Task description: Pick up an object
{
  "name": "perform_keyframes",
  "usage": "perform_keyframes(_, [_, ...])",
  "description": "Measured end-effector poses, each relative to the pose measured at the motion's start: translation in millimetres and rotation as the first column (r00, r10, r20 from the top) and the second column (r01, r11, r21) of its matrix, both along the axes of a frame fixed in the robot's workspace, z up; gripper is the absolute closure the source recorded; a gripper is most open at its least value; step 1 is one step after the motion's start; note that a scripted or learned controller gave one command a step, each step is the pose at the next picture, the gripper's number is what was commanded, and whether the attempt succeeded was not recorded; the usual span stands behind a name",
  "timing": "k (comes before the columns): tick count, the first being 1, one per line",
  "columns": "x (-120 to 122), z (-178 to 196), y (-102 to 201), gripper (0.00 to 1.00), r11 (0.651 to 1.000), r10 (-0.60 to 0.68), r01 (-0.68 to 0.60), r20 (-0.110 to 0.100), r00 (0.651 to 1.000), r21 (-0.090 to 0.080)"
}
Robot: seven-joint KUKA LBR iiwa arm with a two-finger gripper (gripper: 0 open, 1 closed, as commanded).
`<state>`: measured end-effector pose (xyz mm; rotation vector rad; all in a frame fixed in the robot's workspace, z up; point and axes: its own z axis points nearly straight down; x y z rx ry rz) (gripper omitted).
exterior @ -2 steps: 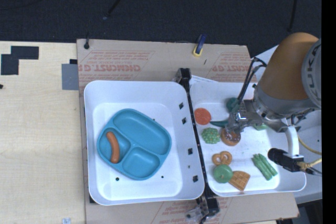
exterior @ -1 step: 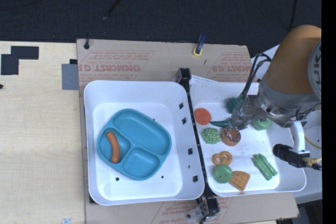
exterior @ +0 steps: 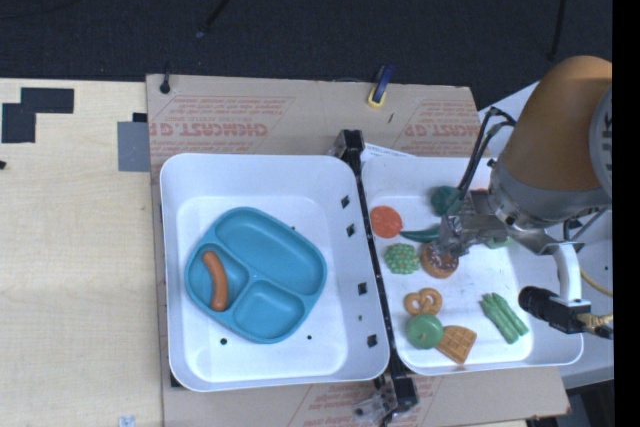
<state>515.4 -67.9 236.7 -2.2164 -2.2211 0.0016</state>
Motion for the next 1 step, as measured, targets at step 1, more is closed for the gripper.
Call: perform_keyframes(1, [1.6,-19.4,-2.4,1.00,1.000,-0.003,0.003,-0.002,1.000,-0.001])
